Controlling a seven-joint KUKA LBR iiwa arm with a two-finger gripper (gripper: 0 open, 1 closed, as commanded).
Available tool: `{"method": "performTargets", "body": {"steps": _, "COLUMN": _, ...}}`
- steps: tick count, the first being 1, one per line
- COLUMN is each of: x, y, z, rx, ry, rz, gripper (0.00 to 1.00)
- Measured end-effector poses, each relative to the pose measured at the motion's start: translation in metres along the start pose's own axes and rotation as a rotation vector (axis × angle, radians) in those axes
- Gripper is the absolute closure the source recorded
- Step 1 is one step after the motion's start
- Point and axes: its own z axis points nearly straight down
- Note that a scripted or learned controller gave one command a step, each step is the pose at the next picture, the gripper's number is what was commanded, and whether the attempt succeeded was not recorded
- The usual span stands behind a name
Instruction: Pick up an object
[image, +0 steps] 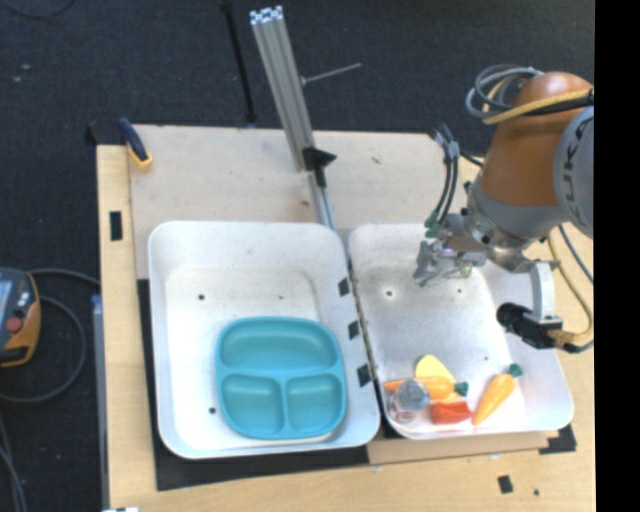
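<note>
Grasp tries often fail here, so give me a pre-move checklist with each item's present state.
1. Targets present: ok. A toy carrot, a yellow piece and a red piece lie at the near end of the right bin.
2. Hand over the right bin: ok.
3. Hand above the targets: not ok, it is at the bin's far end.
4. Nothing held already: cannot tell.
5. Targets separated: not ok, the yellow and red pieces are clustered.
6. Blue tray apart, in the left bin: ok.

Tray (282, 376) in left bin (170, 250); toys (450, 390) right.
</note>
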Motion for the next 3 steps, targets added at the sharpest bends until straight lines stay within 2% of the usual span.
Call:
{"method": "performTargets", "body": {"steps": 1, "x": 0.062, "y": -0.007, "z": 0.0, "rx": 0.001, "ry": 0.0, "rz": 0.0, "gripper": 1.0}}
{"method": "performTargets", "body": {"steps": 2, "x": 0.111, "y": -0.019, "z": 0.014, "rx": 0.003, "ry": -0.001, "rz": 0.001, "gripper": 1.0}}
{"method": "performTargets", "body": {"steps": 3, "x": 0.153, "y": -0.033, "z": 0.011, "rx": 0.002, "ry": 0.0, "rz": 0.0, "gripper": 1.0}}
